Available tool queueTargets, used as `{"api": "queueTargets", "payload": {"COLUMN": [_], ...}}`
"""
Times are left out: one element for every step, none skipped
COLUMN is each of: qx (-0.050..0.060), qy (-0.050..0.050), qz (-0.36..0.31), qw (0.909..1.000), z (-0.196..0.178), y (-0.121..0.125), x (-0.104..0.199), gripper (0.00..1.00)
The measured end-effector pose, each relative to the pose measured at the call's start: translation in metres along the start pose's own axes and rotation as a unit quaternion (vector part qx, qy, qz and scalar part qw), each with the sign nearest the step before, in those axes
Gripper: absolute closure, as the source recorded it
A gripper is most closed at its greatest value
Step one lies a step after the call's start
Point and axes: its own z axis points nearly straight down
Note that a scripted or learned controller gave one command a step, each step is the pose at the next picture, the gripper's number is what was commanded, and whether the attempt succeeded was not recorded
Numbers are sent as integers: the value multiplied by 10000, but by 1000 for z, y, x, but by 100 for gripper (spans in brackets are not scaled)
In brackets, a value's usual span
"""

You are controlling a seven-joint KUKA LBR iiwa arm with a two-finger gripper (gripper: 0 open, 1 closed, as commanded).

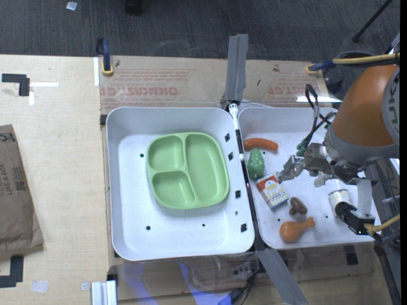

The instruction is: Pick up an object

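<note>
In the right bin (318, 241), the gripper (287, 169) hovers open and holds nothing, just above a small carton (273, 192). The carton looks light, stiff and smooth; its long flat sides suit pinching best.

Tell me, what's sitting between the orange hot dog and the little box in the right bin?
In the camera view, a small green toy sits between the hot dog above it and the little box below it, close to the bin's left wall.
</note>
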Motion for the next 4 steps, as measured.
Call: {"api": "queueTargets", "payload": {"qx": [9, 2, 2, 9], "qy": [4, 1, 5, 4], "qz": [242, 342, -516, -495], "qw": [9997, 9994, 9987, 9988], "z": [52, 0, 100, 92], "y": [-17, -23, -23, -23], "x": [-18, -14, -19, -20], "gripper": [0, 0, 0, 100]}}
